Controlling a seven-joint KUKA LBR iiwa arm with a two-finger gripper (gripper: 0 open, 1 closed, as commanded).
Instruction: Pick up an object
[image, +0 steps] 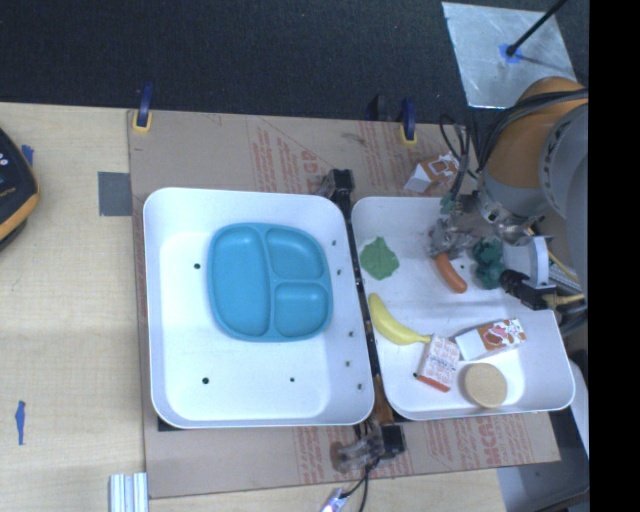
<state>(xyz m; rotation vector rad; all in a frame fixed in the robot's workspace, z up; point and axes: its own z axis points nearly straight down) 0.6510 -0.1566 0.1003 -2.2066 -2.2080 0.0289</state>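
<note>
The right bin holds several small items. An orange sausage-shaped piece lies near the bin's far right, with a dark green toy beside it. My gripper hangs low in the far right corner, just above the sausage's upper end and left of the dark green toy. A green leafy piece lies at the bin's left. A yellow banana lies below it. Near the front are a red and white carton, a round beige biscuit and a red and white packet.
The left bin carries a blue divided plate. The grey arm with its orange band comes in from the upper right over the right bin's edge. A small packet lies outside the bin on the brown board.
</note>
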